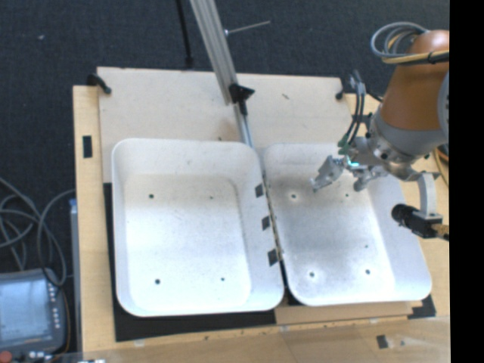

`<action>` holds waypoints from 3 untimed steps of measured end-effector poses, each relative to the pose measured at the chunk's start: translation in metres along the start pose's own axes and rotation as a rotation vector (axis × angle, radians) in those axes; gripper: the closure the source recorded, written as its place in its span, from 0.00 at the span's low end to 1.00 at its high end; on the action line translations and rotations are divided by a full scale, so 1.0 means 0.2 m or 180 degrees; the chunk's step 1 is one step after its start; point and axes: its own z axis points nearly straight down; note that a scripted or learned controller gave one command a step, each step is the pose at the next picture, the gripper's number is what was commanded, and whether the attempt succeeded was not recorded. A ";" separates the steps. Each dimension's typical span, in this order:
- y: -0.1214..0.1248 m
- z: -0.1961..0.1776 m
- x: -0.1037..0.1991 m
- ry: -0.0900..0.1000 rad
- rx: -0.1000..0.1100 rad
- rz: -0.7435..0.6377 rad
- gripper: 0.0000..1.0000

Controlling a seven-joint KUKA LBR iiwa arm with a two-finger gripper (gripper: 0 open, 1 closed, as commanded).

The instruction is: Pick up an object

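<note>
My gripper [345,175] hangs over the far part of the right bin [393,278], near its back wall. Its two fingers stand spread apart, one finger [327,173] toward the bin's middle and the other toward the right rim. Nothing shows between them. The grey arm with the orange band [412,89] reaches in from the right above it. The bin floor under the gripper shows only dark speckles and small holes.
The left bin [128,203] lies beside the right one, with a ridge with black clips [266,221] between them. A slanted metal rail [215,36] rises behind the bins. A black fitting [412,218] sticks out at the right bin's rim.
</note>
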 end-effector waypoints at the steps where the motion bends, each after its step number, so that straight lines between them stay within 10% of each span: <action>1: 0.00 -0.01 0.00 -0.0002 -0.0016 0.0003 0.00; 3: 0.02 0.51 0.00 -0.0010 0.0006 0.0015 0.00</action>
